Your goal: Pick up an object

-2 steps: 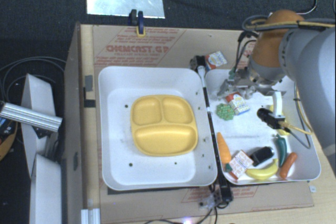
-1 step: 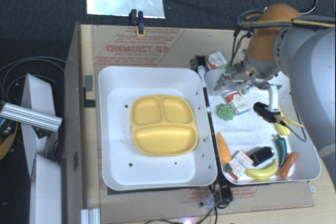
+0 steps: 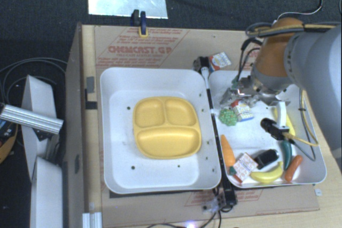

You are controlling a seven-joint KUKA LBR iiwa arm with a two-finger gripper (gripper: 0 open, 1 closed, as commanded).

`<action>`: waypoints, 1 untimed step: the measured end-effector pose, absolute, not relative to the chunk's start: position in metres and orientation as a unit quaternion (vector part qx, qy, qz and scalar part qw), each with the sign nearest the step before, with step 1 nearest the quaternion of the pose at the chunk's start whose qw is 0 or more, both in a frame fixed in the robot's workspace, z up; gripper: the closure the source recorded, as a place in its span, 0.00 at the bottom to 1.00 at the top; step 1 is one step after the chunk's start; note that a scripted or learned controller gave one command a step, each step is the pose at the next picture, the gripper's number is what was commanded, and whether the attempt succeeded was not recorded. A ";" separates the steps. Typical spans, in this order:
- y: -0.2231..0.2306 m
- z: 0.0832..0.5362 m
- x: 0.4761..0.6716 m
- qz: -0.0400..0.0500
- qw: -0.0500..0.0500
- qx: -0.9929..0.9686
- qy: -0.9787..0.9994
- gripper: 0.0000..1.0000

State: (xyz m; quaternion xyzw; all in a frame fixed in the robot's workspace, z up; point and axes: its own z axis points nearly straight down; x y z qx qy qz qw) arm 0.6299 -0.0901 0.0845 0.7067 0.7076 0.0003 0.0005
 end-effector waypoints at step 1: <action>-0.097 0.085 0.647 0.001 0.001 0.706 0.708 0.00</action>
